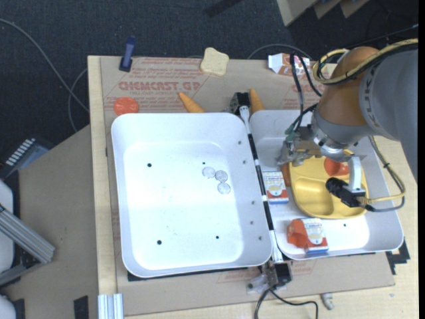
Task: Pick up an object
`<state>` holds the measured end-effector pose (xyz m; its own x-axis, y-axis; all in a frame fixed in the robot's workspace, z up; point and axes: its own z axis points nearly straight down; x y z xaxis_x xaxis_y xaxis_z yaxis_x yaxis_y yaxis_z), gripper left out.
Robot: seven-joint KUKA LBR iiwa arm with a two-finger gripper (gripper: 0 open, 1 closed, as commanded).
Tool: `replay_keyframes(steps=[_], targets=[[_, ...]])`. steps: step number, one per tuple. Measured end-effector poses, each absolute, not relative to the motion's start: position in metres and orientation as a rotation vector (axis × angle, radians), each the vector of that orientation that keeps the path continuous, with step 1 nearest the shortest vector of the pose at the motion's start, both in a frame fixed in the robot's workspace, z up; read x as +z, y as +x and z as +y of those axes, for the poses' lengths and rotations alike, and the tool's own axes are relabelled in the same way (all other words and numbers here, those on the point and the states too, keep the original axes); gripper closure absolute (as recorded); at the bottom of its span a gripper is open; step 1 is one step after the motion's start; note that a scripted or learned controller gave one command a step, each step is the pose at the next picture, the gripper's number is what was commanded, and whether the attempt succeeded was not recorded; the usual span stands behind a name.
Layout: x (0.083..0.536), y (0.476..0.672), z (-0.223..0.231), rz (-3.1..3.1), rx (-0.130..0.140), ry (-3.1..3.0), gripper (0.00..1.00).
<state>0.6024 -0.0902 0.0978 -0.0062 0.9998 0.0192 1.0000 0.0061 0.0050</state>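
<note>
Fingers point(297, 153) lowered beside yellow bowl point(319, 193)

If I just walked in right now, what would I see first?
The big grey and orange arm, reaching down into the right bin over a yellow bowl. Next, the large left bin, with small clear discs near its middle.

Robotics lab bench.
Two white bins point(179, 191) sat on a board amid loose cables point(40, 52) and dark carpet.
</note>
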Motion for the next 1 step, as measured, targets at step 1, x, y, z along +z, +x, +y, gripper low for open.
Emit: replay_keyframes(steps=[1], targets=[[0.1945, 0.5695, -0.0259, -2.225, -0.005, -2.220, 1.00]])
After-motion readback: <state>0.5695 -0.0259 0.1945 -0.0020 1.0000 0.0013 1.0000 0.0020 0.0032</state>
